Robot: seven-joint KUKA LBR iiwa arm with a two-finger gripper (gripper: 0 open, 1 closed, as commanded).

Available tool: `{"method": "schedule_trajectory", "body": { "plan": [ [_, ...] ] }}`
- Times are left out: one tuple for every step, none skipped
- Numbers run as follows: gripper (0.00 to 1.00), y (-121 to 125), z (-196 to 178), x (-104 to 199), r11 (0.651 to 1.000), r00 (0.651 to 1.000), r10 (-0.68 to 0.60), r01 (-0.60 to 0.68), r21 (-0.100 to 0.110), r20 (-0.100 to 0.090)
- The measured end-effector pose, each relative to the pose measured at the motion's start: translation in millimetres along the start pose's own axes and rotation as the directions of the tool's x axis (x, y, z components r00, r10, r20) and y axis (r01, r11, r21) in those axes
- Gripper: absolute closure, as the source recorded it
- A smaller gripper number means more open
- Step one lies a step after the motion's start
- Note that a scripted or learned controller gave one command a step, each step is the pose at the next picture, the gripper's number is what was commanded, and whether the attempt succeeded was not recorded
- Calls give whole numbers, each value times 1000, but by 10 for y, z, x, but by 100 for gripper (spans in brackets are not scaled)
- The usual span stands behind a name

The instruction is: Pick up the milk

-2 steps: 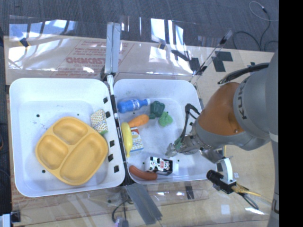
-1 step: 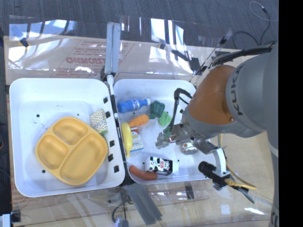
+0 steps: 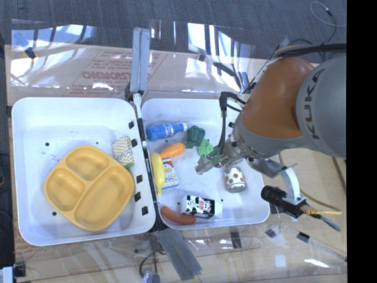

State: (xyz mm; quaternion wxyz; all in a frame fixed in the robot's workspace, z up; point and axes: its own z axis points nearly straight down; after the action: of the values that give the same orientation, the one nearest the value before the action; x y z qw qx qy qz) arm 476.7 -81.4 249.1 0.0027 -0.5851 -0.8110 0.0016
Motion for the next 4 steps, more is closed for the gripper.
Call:
{"method": "schedule_trajectory", "body": {
  "plan": [
    [100,665,-18,127,994,994,111,-111,4,0],
    [100,142,378,472,1000,1000,18,-18,4,-1],
    [100,268,609,861,973,973,-230,230,5,-2],
    [100,521,571,1624,977,977,-214,214,4,1]
  ]
}}
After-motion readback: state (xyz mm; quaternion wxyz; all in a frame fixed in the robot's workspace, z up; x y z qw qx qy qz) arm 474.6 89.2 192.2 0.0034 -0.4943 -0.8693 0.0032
